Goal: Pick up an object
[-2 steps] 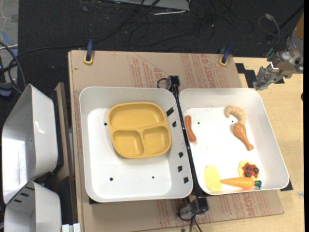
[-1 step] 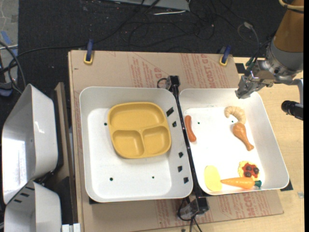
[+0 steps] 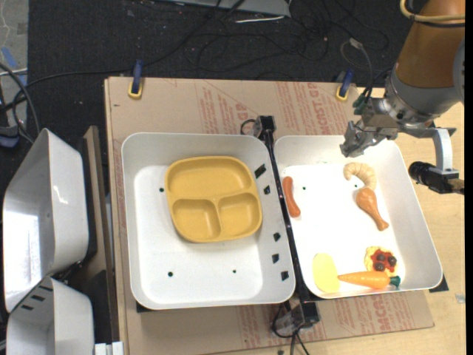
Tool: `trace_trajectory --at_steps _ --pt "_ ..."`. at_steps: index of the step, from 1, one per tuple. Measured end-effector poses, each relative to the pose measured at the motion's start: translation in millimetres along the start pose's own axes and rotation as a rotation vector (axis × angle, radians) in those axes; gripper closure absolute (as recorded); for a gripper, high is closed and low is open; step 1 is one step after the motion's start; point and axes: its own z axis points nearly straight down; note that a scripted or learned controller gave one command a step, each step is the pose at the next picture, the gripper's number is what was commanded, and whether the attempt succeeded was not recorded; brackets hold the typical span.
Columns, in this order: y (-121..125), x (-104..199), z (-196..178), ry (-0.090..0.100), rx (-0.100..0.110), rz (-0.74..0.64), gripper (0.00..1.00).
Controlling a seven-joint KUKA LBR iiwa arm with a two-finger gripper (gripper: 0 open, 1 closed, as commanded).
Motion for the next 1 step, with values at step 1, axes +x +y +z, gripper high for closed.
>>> trace_trajectory --at_steps 1 --pt "-7.2 52.3 18.4 0.0 0.002 0.0 1.0"
